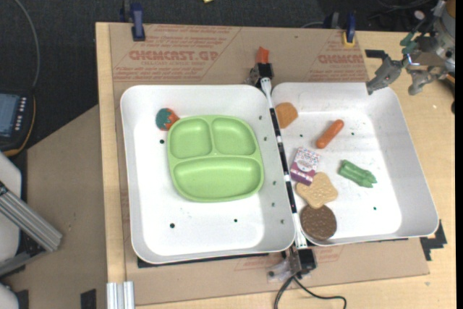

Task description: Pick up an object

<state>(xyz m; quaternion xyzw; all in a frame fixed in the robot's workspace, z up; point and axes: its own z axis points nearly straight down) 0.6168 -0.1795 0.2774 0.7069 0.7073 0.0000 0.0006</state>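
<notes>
Open, empty gripper (397,77) hangs over the right bin's (405,155) far right corner; a sausage (330,133) lies in the bin.

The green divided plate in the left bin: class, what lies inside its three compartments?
All three compartments of the green divided plate show bare green surface, with nothing in them. A small red and green toy sits beside its upper left corner. The bin floor beneath the plate is covered.

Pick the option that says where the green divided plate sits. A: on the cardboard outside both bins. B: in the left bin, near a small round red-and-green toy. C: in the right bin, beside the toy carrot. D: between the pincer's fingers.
B: the green divided plate lies flat in the left bin, with the small round red-and-green toy just off its upper-left corner.
</notes>
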